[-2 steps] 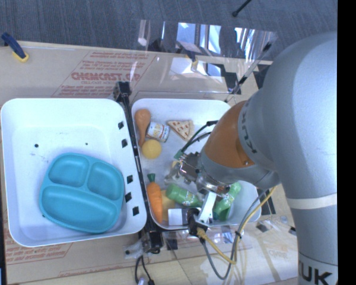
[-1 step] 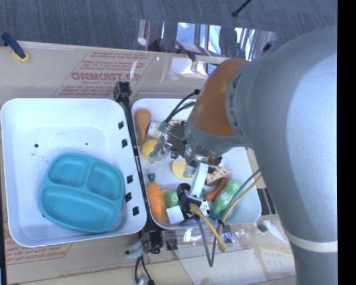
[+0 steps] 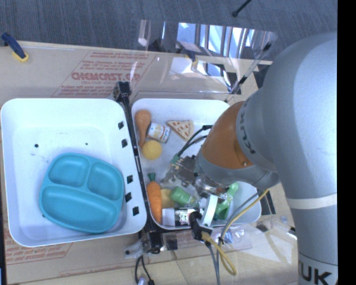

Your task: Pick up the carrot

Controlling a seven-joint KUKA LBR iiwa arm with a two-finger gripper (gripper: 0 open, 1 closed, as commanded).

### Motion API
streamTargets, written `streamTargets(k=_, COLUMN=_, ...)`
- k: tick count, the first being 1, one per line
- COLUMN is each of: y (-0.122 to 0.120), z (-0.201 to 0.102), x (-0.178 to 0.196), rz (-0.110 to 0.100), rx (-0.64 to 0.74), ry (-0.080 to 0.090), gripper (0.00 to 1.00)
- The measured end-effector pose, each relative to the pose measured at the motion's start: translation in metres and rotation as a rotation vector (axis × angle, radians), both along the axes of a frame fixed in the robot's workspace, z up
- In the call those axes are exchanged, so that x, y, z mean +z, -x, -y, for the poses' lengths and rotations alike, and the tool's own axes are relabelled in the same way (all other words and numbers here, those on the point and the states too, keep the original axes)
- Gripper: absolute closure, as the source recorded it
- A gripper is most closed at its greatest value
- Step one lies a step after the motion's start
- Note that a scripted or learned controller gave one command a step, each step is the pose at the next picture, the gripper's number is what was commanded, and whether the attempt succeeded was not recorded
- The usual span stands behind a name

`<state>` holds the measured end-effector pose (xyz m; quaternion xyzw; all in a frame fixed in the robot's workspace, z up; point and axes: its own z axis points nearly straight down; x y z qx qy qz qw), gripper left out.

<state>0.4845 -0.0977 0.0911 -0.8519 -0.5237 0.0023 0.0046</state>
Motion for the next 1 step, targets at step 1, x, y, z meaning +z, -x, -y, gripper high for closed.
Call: streamTargets(k=1, y=0.0073, z=-0.0986, x=0.102, rz=0.005, rx=0.123, ry=-0.001, gripper=0.0)
